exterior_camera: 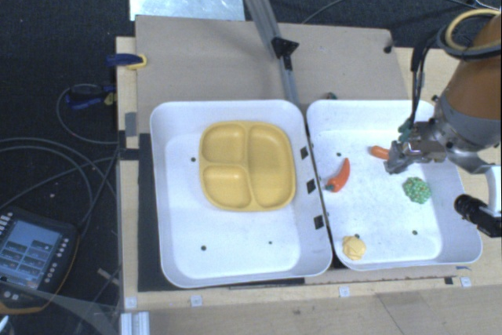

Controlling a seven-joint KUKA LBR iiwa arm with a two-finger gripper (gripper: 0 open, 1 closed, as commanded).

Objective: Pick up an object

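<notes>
My gripper (394, 162) hangs over the right bin (369, 121), just right of a small orange piece (379, 151) that pokes out at its left side. A red-orange chili-like object (340, 175) lies near the bin's left wall. A green bumpy ball (416, 190) sits just below and right of the gripper. A yellow lumpy object (354, 247) rests at the bin's front edge. The gripper's own body hides its fingertips.
The left bin (176, 192) holds a yellow divided plate (246, 165). A grey pole (263, 8) slants down to the gap between the bins. Cables and a pendant (31, 243) lie on the floor at left.
</notes>
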